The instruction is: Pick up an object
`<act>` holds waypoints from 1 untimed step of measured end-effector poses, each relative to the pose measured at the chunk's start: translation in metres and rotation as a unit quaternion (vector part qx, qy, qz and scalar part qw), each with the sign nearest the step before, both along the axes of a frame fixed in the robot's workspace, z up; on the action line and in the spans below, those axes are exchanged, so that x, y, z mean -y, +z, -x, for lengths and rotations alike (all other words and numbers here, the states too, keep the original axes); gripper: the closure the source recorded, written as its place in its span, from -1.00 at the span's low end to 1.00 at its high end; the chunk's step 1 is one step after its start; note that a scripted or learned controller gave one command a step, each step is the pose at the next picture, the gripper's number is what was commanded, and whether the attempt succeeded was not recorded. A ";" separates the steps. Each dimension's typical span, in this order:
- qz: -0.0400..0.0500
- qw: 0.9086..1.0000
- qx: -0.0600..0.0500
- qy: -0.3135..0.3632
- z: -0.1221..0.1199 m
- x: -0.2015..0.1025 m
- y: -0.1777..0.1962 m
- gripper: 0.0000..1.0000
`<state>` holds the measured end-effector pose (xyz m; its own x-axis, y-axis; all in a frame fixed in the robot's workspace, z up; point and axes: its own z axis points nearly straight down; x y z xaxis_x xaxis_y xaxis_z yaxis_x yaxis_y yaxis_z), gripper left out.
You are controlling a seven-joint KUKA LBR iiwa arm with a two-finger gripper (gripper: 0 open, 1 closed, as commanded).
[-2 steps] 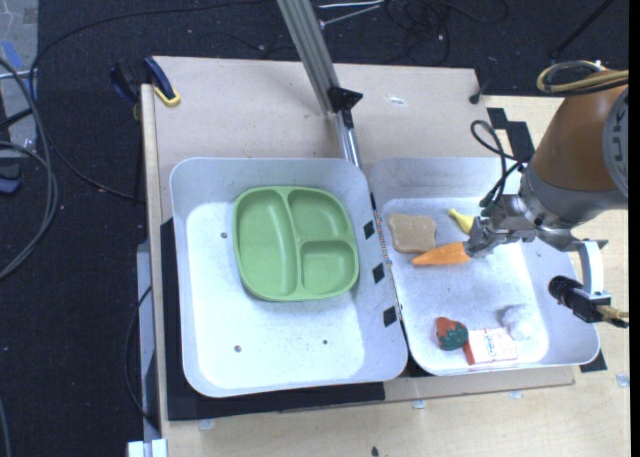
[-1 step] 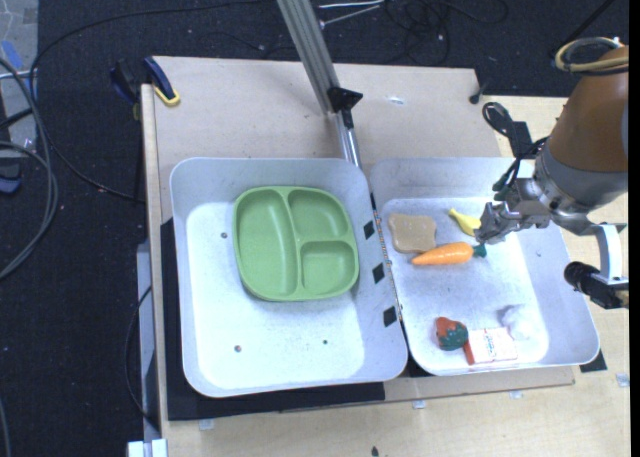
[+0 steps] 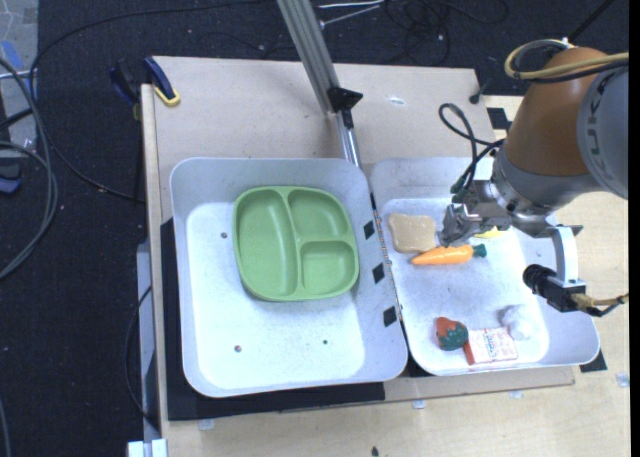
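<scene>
The gripper (image 3: 458, 228) hangs low in the right bin (image 3: 575, 350), its tip just above the carrot (image 3: 442, 257); I cannot tell how it is set, and nothing shows held in it. The carrot lies on its side, its green end pointing right. Touching the carrot's upper left is a bread slice (image 3: 411, 232). Below the carrot lie a strawberry (image 3: 450, 333) and a small red-and-white carton (image 3: 491, 346), side by side. Left of the carrot, in the left bin (image 3: 200, 345), sits a green tray (image 3: 296, 242).
</scene>
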<state>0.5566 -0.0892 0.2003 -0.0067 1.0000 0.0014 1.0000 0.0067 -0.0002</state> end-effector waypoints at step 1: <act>0.000 1.000 0.000 0.000 -0.005 -0.051 -0.004 1.00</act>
